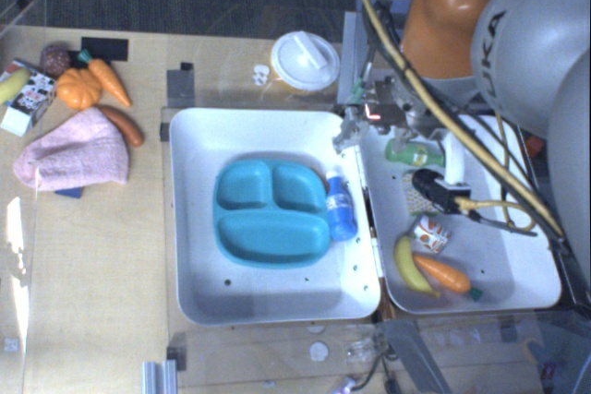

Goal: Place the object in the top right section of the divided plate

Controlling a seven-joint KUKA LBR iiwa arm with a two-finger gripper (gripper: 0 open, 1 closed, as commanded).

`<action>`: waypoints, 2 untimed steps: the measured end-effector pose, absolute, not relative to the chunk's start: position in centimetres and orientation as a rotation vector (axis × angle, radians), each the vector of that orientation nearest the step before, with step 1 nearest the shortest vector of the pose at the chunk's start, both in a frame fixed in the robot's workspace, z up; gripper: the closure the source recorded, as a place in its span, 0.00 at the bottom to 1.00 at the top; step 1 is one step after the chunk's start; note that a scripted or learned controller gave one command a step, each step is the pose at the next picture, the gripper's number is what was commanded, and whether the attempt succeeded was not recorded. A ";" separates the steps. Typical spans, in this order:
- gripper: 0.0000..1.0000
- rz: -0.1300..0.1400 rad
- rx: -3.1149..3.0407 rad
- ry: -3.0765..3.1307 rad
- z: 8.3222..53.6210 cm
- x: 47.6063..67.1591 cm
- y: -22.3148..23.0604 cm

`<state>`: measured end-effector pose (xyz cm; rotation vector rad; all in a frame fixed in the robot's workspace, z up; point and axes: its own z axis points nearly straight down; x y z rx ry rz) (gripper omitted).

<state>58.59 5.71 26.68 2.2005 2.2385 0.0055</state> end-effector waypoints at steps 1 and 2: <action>0.00 0.007 2.220 2.218 39.0 59.8 10.9; 0.00 0.004 2.502 1.896 43.5 62.9 16.7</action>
